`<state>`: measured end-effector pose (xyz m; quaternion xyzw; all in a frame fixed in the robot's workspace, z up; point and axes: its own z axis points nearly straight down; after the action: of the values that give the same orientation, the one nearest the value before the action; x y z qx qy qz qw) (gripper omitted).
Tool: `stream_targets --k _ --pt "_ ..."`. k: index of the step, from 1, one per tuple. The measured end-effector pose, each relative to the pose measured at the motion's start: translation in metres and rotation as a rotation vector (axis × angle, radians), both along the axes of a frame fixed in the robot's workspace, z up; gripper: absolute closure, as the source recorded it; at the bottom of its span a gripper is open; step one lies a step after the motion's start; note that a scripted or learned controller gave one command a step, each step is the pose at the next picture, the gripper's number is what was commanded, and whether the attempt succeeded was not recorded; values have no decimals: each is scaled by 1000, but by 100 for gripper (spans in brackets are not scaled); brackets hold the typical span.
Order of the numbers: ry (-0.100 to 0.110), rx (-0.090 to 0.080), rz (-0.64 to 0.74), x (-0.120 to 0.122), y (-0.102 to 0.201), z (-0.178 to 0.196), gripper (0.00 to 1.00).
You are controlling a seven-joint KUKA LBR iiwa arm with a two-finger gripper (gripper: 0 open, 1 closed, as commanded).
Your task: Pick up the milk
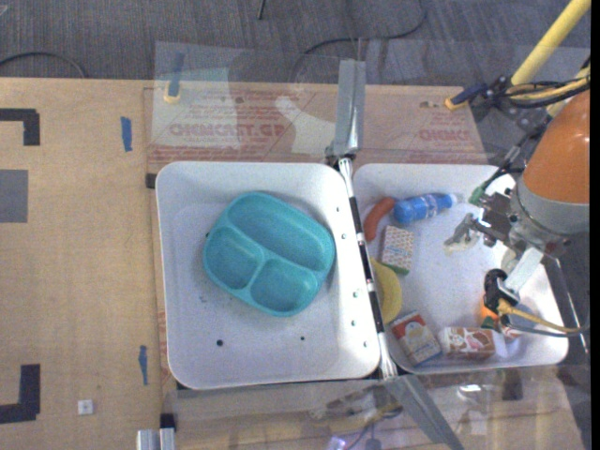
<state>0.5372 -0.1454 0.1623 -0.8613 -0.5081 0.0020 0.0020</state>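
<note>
Your gripper (463, 235) hangs over the right bin (441, 289), right of centre in the frame and near the blue bottle (424, 205). Honestly can't tell from this angle if it's spread or pressed together. The milk (469, 342) lies on its side at that bin's lower edge, apart from the gripper, just beside a red-and-white box (415, 337). A teal plate (270, 251) sits in the left bin (187, 336).

left bin (178, 195): teal plate (269, 252) | right bin (441, 284): bottle (424, 205), banana (389, 291) | pincer (461, 234) over right bin
</note>
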Motion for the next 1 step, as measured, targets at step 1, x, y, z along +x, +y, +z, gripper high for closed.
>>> stream_targets --k 1 --pt "-1 -3 -62 76 -15 158 0"
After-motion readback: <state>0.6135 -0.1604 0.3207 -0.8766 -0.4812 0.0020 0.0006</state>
